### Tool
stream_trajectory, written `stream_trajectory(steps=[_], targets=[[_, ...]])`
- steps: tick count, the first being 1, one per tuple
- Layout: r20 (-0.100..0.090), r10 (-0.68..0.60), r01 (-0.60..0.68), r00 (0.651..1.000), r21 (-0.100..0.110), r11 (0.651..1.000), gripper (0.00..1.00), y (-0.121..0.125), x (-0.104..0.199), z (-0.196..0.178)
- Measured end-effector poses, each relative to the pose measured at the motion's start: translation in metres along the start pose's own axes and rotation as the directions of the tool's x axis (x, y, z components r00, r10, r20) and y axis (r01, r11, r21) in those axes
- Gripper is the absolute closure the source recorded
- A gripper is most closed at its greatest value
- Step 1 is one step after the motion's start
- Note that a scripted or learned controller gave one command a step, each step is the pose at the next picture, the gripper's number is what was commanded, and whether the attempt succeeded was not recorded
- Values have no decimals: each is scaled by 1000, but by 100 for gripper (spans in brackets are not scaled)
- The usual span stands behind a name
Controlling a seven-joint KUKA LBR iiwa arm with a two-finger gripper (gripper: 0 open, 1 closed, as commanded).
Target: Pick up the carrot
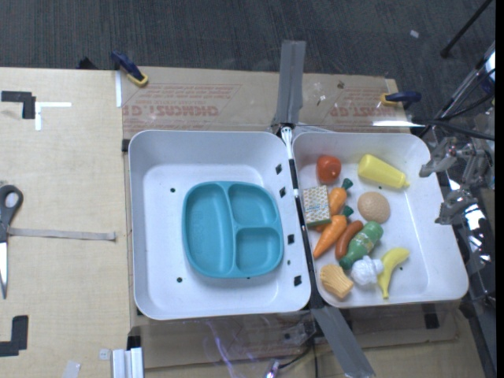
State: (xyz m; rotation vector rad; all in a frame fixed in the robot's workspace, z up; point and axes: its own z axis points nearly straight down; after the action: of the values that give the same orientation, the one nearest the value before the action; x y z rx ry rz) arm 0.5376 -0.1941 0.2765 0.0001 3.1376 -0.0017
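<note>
Fingers [433, 166] stand apart with nothing between them, at the right rim of the right bin [441, 286]; the gripper [438, 192] sits over that rim, well apart from the pile of toy food. Task status: not yet begun as far as can be judged, no grasp made and the whole approach, descent and lift left to do. The carrot [329, 235] lies in the left half of the right bin, near the wall shared with the left bin [142, 211], slanting with its thick end up and to the right. Identification risk noted: a smaller carrot [339, 199] with a green top lies just above it, and a redder orange piece [349, 239] lies touching along its right side, so three similar items sit together. Obstructions: a checkered block [316, 205] rests at the carrot's upper left, a green bottle [363, 242] is just to the right, and a corn cob [336, 282] lies below. Further items in the same bin: a red tomato [328, 168], a yellow piece [382, 172], a tan egg-shaped item [373, 207], a banana [391, 267] and a small white object [365, 272]. Crowding on both long sides leaves little room for a clean grip, in my judgement. The left bin holds a teal divided plate [234, 229]. Scissors [8, 211] lie on the surface at far left.
</note>
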Motion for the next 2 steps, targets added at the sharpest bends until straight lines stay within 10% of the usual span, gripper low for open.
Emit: stream_trajectory(steps=[1, 2], targets=[[0, 23, -23, 1000, 0, 1000, 0, 46, 18, 102], [0, 65, -65, 998, -1, 998, 0, 67, -51, 184]])
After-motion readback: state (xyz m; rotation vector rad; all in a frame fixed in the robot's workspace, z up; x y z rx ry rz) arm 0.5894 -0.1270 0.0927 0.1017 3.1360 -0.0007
